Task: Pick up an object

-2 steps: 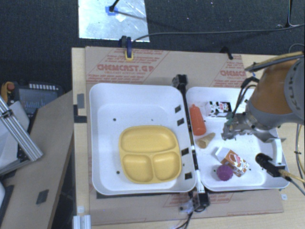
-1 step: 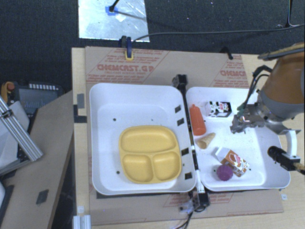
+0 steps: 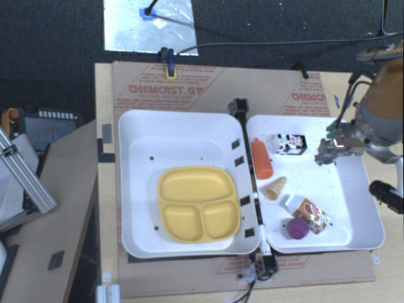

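One gripper [image 3: 327,151] over right bin [image 3: 366,232], upper right part; finger state cannot tell. Nearest: black-white carton [image 3: 291,144] to its left. Orange bottle [image 3: 261,158] by divider, cone [image 3: 274,187] below it. Snack pack [image 3: 309,213], purple ball [image 3: 297,228] touching near front. Yellow tray [image 3: 197,204] in left bin [image 3: 136,137].

We see two white bins [image 3: 183,124], and one holds a yellow tray [image 3: 198,203]. In the other we see an orange bottle [image 3: 261,158], a black and white box [image 3: 291,144], a tan cone [image 3: 274,187], a purple ball [image 3: 297,228] and an orange, white and brown packet [image 3: 310,213].
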{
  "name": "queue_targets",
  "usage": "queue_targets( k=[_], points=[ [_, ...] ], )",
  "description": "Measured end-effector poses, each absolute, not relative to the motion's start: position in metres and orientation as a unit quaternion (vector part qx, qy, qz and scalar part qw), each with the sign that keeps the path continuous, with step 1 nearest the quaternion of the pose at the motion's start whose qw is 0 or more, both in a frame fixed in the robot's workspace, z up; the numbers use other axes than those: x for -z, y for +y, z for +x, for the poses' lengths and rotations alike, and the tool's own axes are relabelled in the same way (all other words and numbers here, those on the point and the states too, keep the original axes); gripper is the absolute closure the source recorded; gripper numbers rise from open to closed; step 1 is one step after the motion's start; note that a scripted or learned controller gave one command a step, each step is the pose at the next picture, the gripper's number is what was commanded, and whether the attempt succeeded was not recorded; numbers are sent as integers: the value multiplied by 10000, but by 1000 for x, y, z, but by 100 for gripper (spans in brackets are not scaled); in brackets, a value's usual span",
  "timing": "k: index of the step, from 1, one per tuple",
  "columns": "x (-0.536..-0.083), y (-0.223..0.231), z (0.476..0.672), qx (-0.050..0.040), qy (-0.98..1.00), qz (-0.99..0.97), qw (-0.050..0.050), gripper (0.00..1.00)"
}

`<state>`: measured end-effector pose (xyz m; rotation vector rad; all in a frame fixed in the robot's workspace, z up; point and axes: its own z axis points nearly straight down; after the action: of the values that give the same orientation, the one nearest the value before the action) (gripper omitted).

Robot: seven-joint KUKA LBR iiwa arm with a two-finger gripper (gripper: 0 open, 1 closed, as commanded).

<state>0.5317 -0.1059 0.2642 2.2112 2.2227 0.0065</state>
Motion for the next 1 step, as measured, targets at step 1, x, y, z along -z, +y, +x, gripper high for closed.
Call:
queue_targets(
  k=[1],
  points=[
    [-252,-50,525,-10,7104,7038,0,100]
  ],
)
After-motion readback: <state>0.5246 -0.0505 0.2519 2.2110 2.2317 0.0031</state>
